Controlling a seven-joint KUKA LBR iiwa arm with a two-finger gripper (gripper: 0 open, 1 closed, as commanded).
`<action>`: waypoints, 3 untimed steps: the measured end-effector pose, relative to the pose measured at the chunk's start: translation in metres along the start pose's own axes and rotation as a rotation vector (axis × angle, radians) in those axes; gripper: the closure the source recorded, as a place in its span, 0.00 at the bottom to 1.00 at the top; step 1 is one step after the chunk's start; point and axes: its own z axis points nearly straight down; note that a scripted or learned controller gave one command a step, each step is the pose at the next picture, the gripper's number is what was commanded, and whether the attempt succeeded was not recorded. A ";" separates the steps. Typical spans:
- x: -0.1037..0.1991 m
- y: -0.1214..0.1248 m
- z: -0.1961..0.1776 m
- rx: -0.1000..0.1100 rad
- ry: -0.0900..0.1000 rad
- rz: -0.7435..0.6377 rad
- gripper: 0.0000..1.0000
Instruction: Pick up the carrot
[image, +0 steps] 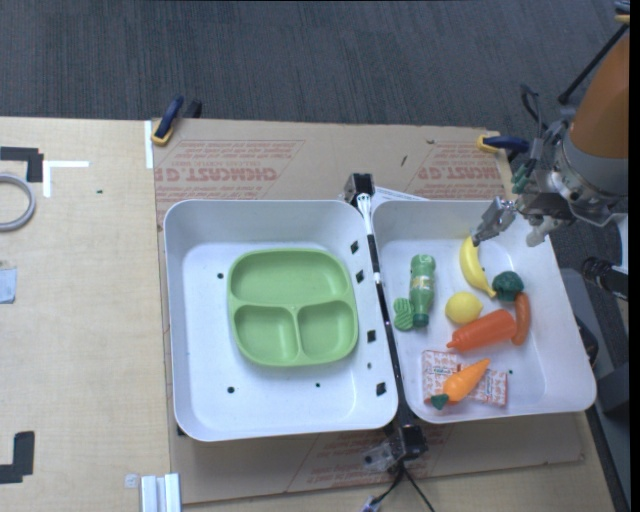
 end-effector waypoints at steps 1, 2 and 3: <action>-0.003 -0.061 0.133 -0.005 0.000 0.077 0.00; -0.036 -0.055 0.117 -0.001 0.000 0.022 0.00; 0.004 -0.100 0.168 -0.003 0.000 0.020 0.00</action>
